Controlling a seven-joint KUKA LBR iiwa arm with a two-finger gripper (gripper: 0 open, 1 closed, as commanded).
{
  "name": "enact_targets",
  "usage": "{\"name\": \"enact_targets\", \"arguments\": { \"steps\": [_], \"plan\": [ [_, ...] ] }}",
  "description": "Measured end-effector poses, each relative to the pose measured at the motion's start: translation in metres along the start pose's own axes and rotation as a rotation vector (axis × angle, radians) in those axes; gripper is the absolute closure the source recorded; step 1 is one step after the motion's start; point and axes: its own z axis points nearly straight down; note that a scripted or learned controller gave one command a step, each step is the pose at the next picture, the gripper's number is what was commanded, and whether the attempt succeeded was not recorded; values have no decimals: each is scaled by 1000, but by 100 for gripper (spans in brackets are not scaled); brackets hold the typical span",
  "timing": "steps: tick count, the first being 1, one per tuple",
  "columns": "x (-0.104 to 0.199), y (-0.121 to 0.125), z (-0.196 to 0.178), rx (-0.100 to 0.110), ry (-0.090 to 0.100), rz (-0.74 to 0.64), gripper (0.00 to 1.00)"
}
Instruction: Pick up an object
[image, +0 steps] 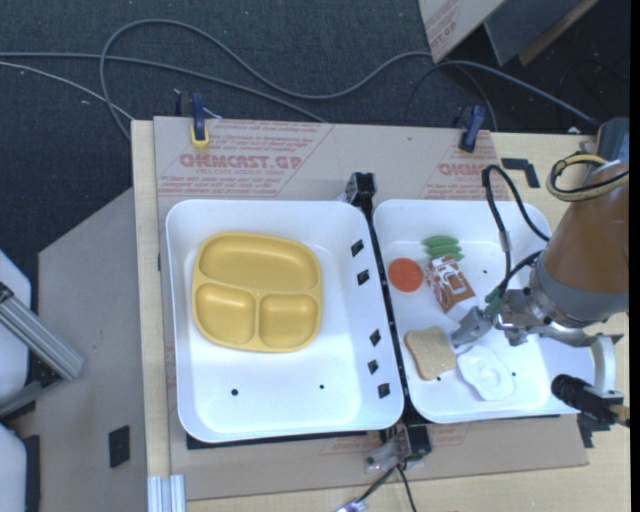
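The right bin (520, 225) holds several small items. A green pea pod (440, 245) lies at the back, with a red-orange disc (405, 275) to its left. Beside the disc is a brown and white packet (451, 283). A tan slice of toast (430, 353) lies near the front left, and a white fried-egg shape (486, 374) sits to its right. My gripper (468, 332) hangs low over the bin, just right of the toast, above the white shape and below the packet. Nothing shows in its grasp.
The left bin (190, 330) holds a yellow divided plate (258, 291). The arm's orange band (590, 245) and grey wrist cover the right bin's right side. A black cable (497, 215) loops above the bin. Clamps sit on the board's back edge.
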Motion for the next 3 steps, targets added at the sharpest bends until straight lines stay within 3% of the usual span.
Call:
{"name": "enact_targets", "arguments": {
  "steps": [1,2,3],
  "plan": [
    [5,9,51,-2,0,-2,0],
    [5,10,73,-7,0,-1,0],
    [6,12,60,-15,1,-2,100]
  ]
}}
